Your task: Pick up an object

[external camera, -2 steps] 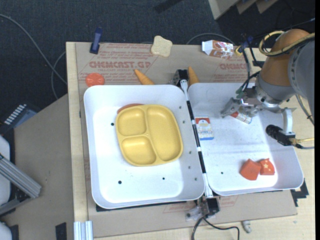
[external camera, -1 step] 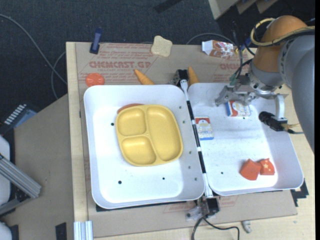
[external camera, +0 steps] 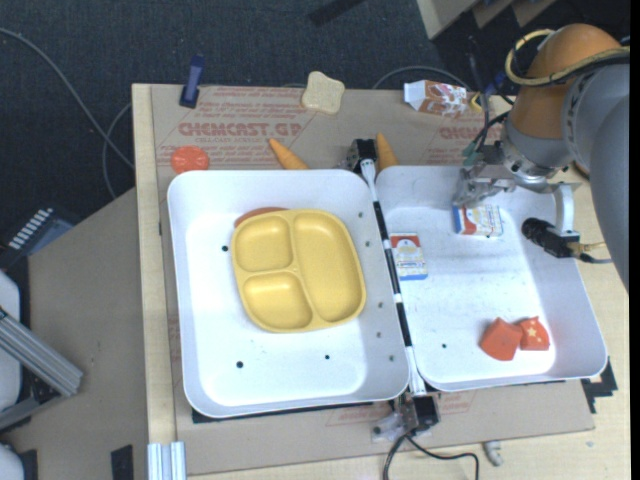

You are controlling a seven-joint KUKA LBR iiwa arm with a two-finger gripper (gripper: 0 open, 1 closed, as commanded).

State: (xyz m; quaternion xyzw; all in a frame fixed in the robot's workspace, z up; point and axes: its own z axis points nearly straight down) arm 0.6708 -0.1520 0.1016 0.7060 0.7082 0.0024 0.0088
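Gripper (external camera: pixel 480 190) sits over small carton (external camera: pixel 478 220) in right bin (external camera: pixel 570 298), far side; finger state we cannot tell.

Both bins (external camera: pixel 200 298) look like smooth, slightly glossy white plastic. The yellow tray (external camera: pixel 298 270) reads as matt plastic. Cardboard (external camera: pixel 240 128), printed and dull, is seen underneath; rough dark carpet (external camera: pixel 80 28) upper left.
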